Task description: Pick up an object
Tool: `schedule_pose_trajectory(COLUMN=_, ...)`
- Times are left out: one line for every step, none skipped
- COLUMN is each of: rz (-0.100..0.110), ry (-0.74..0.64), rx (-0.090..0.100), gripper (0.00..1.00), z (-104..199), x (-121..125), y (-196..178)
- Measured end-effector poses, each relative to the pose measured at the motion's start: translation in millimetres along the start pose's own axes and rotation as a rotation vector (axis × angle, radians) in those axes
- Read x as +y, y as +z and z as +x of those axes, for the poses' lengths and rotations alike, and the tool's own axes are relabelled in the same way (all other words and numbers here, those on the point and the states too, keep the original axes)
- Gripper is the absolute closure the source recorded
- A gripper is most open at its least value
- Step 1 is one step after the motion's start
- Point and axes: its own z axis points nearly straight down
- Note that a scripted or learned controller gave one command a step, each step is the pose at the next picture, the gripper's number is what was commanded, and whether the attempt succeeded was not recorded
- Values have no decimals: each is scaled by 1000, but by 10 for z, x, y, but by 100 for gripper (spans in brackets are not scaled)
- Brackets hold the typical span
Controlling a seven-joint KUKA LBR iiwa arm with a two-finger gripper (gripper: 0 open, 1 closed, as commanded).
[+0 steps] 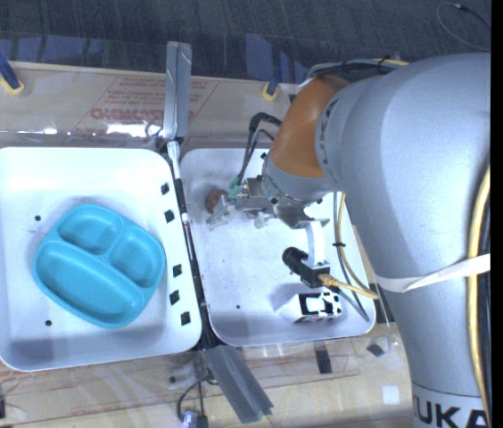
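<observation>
Nearest edge, right bin (243, 279): a small black-and-white patterned object (319, 305) lies in the near right corner, on the bin floor, close to the near wall. Just beyond it a yellow cable (351, 286) runs out from under my arm (412, 194); the dark piece it leads to is too unclear to name.

Left bin (2, 239): a blue divided plate (100, 261) lies flat on the floor, roughly central, with one long compartment on the near side and two smaller ones behind it. It is well apart from me.

Mid right bin: bare floor, lightly speckled.

Far part of right bin: my pincer (226, 205) is down low near the far left corner, close to the wall that divides the two bins. A small brownish object (213, 200) sits right at its tip, touching or just beside it; I cannot tell which. I also cannot tell whether the pincer is released or clenched, so no grasp is recorded. The orange band (300, 141) above my wrist hangs over the far wall of this bin.

Behind both bins: the bench top (100, 105), pale brown with faint red print
</observation>
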Motion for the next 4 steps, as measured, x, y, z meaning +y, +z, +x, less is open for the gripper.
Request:
schedule_pose_trajectory(rz=3, ry=2, rx=1, gripper=0, z=-230, x=-943, y=185)
schedule_pose_trajectory(rz=0, ry=0, rx=-1, gripper=0, z=-110, x=215, y=174)
schedule_pose_trajectory(rz=0, ry=0, rx=-1, gripper=0, z=-81, x=647, y=168)
schedule_pose_trajectory(rz=3, ry=-13, rx=0, gripper=100, z=-44, x=653, y=69)
